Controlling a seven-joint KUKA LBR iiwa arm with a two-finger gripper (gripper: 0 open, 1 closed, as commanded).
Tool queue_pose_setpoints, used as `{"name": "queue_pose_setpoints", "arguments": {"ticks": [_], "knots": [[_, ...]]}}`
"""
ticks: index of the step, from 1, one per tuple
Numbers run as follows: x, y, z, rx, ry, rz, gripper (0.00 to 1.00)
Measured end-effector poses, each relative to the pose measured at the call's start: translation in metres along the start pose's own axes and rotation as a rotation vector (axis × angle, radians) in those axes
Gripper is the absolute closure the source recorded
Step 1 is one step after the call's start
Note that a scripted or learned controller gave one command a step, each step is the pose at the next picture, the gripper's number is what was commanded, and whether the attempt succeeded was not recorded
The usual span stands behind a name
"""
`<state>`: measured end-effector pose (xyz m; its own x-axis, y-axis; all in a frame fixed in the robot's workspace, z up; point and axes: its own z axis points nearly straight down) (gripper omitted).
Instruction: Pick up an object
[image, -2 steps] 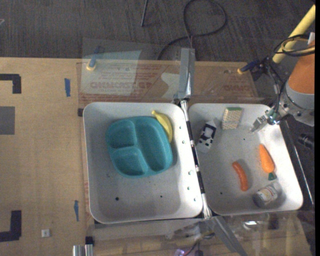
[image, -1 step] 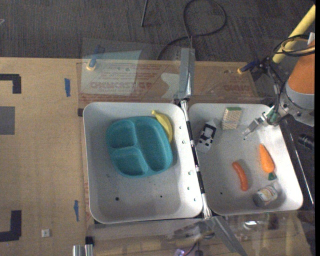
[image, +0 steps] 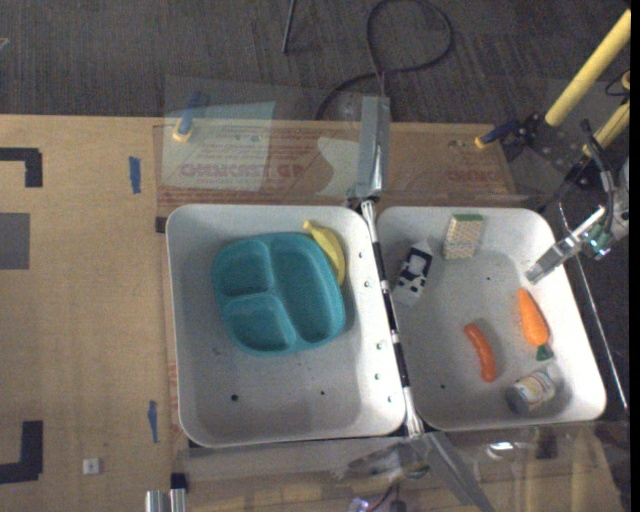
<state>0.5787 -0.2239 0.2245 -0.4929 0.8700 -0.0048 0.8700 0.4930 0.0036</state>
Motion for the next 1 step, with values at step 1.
{"name": "queue_pose_setpoints", "arguments": {"ticks": [1], "knots": [[-0.0032, 0.0130, 0.1333, -0.001, 0.000, 0.006, 0.00]]}}
